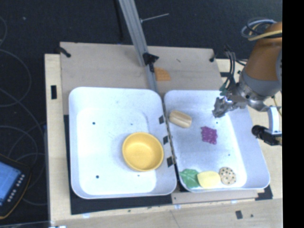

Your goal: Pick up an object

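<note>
The surface is a pale wooden top standing on a dark floor strewn with cables, with a slanted metal rail rising from its far edge. On it sit two shallow white bins side by side: the left bin holds a yellow bowl toward its near right, and the right bin holds the smaller items. The arm reaches in from the right, and its hand hovers over the far part of the right bin with nothing seen between its tips; whether they are apart or together cannot be told. The nearest candidate is a purple lump, lying just nearer than the hand in the middle of the right bin; it looks light, soft and irregular, so pinching across its narrow middle seems best. A tan cylinder lies at the bin's left side and might roll. Along the near edge sit a green piece, a pale yellow piece and a speckled cookie-like disc, crowded together.
</note>
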`<state>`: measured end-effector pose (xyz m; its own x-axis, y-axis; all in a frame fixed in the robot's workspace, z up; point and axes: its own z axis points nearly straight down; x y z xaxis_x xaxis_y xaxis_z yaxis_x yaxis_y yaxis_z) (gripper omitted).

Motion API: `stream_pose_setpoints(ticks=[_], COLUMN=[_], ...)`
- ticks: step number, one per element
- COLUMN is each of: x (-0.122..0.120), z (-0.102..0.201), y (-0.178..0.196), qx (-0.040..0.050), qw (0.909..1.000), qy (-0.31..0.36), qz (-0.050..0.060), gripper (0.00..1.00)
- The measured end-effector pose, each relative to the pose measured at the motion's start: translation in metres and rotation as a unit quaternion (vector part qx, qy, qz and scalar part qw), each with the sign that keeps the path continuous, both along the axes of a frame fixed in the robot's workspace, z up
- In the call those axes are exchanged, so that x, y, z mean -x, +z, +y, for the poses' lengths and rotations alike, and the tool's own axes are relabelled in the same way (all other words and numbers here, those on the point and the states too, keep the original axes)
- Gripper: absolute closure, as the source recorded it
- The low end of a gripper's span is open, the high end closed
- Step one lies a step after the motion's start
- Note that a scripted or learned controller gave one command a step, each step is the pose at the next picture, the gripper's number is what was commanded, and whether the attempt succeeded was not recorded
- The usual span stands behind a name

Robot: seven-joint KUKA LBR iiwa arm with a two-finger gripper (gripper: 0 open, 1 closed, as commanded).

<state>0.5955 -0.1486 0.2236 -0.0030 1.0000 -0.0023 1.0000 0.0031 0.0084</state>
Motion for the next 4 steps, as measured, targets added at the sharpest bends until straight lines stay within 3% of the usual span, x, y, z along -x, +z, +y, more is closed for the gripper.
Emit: stream_pose_setpoints(ticks=[1,4], x=[-0.001,-0.019], z=[-0.001,0.164], y=[0.006,0.014], qx=[-0.0008,-0.0022], qw=[1.0000,1.0000], qy=[0.000,0.003], qz=[0.003,0.003], gripper=[1.00,1.00])
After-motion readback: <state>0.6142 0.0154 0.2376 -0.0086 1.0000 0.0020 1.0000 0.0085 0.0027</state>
